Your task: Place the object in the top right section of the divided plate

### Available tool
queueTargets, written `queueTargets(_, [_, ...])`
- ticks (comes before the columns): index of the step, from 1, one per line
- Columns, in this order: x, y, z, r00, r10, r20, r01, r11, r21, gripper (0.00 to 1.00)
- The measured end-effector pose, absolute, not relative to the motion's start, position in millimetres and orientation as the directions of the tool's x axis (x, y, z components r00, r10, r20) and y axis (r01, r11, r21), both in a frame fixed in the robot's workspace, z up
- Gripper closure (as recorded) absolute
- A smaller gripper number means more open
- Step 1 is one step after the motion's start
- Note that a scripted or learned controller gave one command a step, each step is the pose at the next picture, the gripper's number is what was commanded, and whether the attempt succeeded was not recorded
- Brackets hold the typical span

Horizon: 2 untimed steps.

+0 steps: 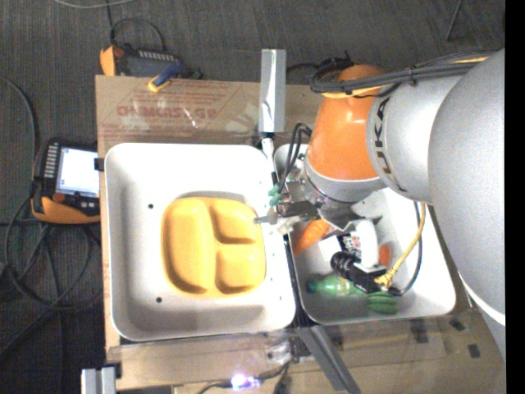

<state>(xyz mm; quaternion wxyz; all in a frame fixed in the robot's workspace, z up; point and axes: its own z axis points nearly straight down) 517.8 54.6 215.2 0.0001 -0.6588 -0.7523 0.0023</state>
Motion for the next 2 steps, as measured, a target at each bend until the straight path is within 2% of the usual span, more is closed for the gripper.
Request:
queueTargets(1, [482.8, 73.2, 182.2, 0.102, 0.995, -0.004, 0.995, -0.102, -0.006, 1.0])
queueTargets(2, [482.6, 91.2, 182.6, -0.486, 0.874, 0.001, 0.874, 0.486, -0.005, 1.0])
